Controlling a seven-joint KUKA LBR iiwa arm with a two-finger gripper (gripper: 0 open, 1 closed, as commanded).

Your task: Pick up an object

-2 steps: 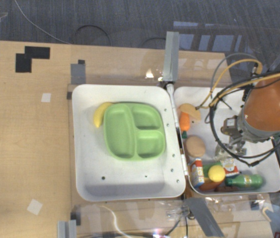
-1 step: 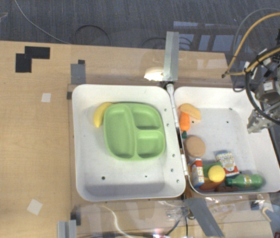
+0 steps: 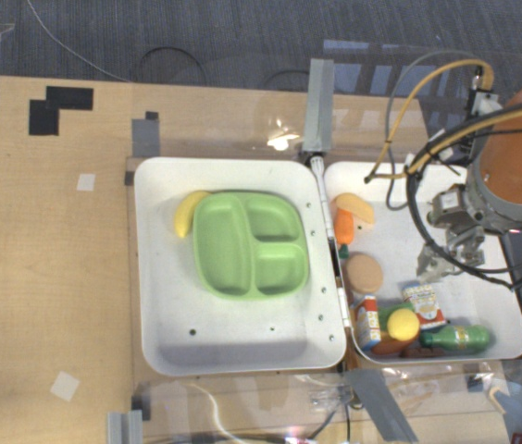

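Single-arm pick, approach stage: the fingers (image 3: 427, 266) hung parted over the right bin (image 3: 400, 192) with nothing between them. The nearest candidate, a small carton (image 3: 423, 302), lay just in front of and below the fingers, apart from them. A yellow ball (image 3: 403, 324) touched the carton on the side away from the arm, and a green bottle (image 3: 455, 339) lay just beyond it against the bin's near wall. A tan egg-shaped piece (image 3: 364, 273) sat well clear of the fingers, toward the left bin (image 3: 164, 276). A sound grasp probably called for centring the parted fingers over the carton before descending, one finger on each flat side. Closing only once both had passed its top edge would keep the ball from being nudged or caught
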